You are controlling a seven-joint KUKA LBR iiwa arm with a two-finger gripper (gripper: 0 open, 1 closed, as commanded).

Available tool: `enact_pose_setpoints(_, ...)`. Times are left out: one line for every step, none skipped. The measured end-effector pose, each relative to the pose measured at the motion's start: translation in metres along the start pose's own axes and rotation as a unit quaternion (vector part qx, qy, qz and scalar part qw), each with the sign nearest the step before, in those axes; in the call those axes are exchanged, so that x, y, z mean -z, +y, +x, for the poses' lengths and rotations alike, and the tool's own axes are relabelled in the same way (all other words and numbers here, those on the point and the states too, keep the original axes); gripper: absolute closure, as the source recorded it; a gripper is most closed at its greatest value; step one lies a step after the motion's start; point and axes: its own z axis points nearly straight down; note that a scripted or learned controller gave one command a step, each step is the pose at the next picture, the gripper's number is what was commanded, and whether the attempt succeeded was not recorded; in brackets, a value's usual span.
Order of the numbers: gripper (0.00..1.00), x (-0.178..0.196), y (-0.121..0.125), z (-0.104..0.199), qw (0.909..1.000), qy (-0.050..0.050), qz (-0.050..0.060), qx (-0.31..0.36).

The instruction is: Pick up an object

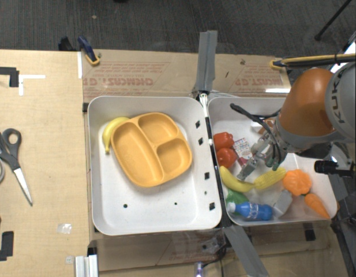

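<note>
**Q:** Which step are you on?

**A:** The approach, by my reading. My arm (307, 105) reaches in over the right bin (247, 105), and my gripper (257, 161) is low among the clutter there. Open or closed, I cannot tell; dark cabling and my own wrist blur that spot. I see nothing that I could call held, so I count the pick as not yet made.

**Q:** What does the next move call for?

**A:** Choosing one target and coming down on it cleanly. The pieces are packed close, several touching, so a grasp could nudge the neighbours. Nearest to me are a yellow corn-like piece (270, 178) just beside the gripper and a yellow banana (235, 180) touching its lower-left end. Either looks a fair candidate.

**Q:** The containers, biggest first?

**A:** The left bin (108, 212) bears an orange divided plate (149, 149) with three compartments, nothing in them. A second banana (110, 130) curls against the plate's upper-left rim, partly tucked beneath it.

**Q:** And the right bin?

**A:** Crowded toward the near side.
- An orange lumpy fruit (297, 182), right of the corn-like piece.
- A blue bottle (253, 211), lying at the near wall.
- Two red pieces (224, 148), stacked against the left wall.
- A carrot (317, 205), near the right corner.
- A green piece (234, 197), between banana and bottle.
- A small printed packet (242, 148), beside the red pieces.
</note>
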Motion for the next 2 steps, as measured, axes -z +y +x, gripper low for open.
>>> enact_pose_setpoints(0.0, 0.0, 0.007, 0.001, 0.9999, 0.0, 0.002, -0.016)
enact_pose_setpoints(0.0, -0.001, 0.028, -0.023, 0.9996, 0.002, 0.002, -0.028)
